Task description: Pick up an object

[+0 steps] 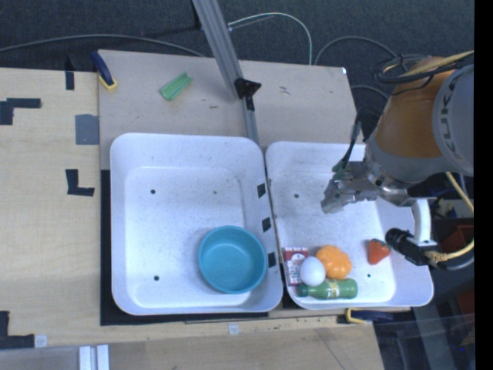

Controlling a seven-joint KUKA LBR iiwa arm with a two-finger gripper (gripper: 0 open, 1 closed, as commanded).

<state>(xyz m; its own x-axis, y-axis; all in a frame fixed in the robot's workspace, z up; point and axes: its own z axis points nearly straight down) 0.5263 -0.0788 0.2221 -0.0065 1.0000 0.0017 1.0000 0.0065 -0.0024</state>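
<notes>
My gripper (pixel 336 199) hangs over the middle of the right bin (pixel 308 164), above bare white floor. Nothing shows between its fingers. Below it, along the bin's front edge, lie a small red and white carton (pixel 294 264), a white ball (pixel 312 271), an orange fruit (pixel 334 260) and a green bottle (pixel 333 289) on its side. A small red piece (pixel 377 250) lies to the right of them, near the arm's black fitting. All of these objects sit apart from the gripper.
A blue bowl (pixel 232 259) stands in the front right corner of the left bin (pixel 154 168). A grey pole (pixel 218 37) slants in from the top to the bins' shared wall. A green block (pixel 176 86) lies on the board behind the bins.
</notes>
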